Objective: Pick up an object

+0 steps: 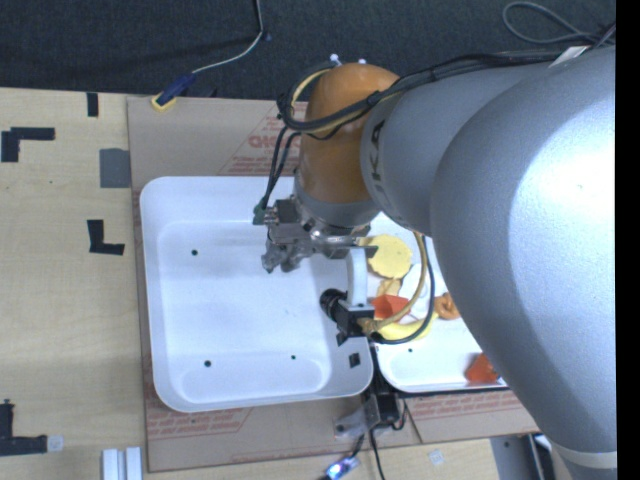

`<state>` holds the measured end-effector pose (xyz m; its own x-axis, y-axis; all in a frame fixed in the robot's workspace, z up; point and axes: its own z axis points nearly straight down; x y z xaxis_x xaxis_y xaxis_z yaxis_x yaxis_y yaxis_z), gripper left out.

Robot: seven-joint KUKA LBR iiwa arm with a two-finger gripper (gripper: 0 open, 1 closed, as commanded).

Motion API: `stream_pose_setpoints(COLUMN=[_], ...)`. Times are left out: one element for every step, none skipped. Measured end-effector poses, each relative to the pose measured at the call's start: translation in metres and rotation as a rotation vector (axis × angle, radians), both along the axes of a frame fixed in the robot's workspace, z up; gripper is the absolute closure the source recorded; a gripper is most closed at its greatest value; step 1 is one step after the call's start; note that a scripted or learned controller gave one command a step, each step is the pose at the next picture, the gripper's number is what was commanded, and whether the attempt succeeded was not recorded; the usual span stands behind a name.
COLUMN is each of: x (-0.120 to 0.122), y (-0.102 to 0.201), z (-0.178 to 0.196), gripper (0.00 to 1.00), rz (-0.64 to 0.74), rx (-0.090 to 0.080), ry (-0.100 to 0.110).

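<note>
My gripper [279, 256] hangs over the upper right part of the left white bin [225, 313], close to the wall it shares with the right bin [432, 380]. I see nothing held under it. In the right bin lie a yellow round piece [391, 256], a red-orange piece [392, 304], a small orange piece [446, 308], a yellow curved piece [414, 332] and a red piece [482, 370]. The arm hides much of that bin.
The big grey arm with its orange band [335, 153] covers the right half of the view. Cardboard [200, 138] lies under the bins. A cable with a blue and yellow plug [172, 92] lies at the back.
</note>
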<state>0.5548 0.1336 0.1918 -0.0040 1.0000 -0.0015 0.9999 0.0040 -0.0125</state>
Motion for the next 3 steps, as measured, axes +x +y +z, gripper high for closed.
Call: stream_pose_setpoints(x=[0.030, -0.016, -0.014], y=[0.062, 0.103, 0.099], z=[0.078, 0.078, 0.078], gripper=[1.00, 1.00, 0.00], rz=[0.003, 0.002, -0.002], rx=[0.004, 0.000, -0.002], ry=[-0.016, -0.005, -0.006])
